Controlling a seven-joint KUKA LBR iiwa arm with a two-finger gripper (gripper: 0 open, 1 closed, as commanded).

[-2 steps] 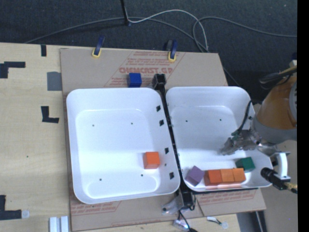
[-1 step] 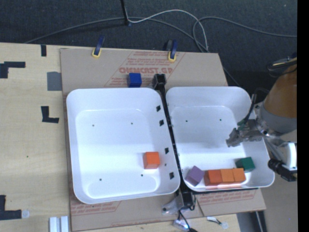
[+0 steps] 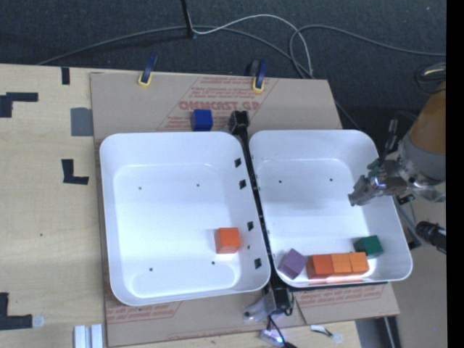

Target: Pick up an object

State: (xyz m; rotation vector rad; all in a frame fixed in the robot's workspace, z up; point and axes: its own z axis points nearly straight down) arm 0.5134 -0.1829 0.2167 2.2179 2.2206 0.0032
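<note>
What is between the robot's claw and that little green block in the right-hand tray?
Nothing visible. The end effector hangs over the right side of the right bin, and the green block sits nearer the front wall, with bare white floor between them. The orange bar and purple block lie off to the side.

The arm (image 3: 428, 140) is cut off by the right edge, so only its wrist end is seen. The hand (image 3: 365, 192) is too small and blurred for its fingers to be told apart. The desk (image 3: 36, 216) is cropped at the left and bottom edges.
</note>
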